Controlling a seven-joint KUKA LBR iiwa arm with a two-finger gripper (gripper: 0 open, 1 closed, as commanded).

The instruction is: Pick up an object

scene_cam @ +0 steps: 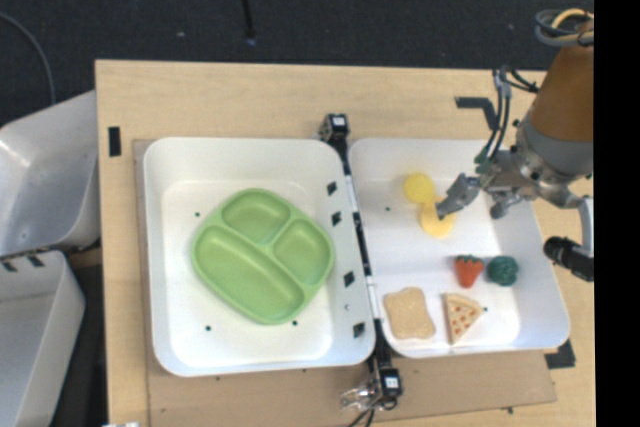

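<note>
Spanning a wooden bench (120, 315) on dark floor — gripper (452, 200), fingers' state unclear.

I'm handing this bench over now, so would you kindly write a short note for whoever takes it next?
Gripper: low in the right bin, by the yellow toy; whether it grips it cannot be told.
Right bin also holds a strawberry, a green piece, a bread slice and a pizza slice.
Left bin: a green divided plate.
Done: nothing visibly lifted.
Left: pick up one object.
</note>
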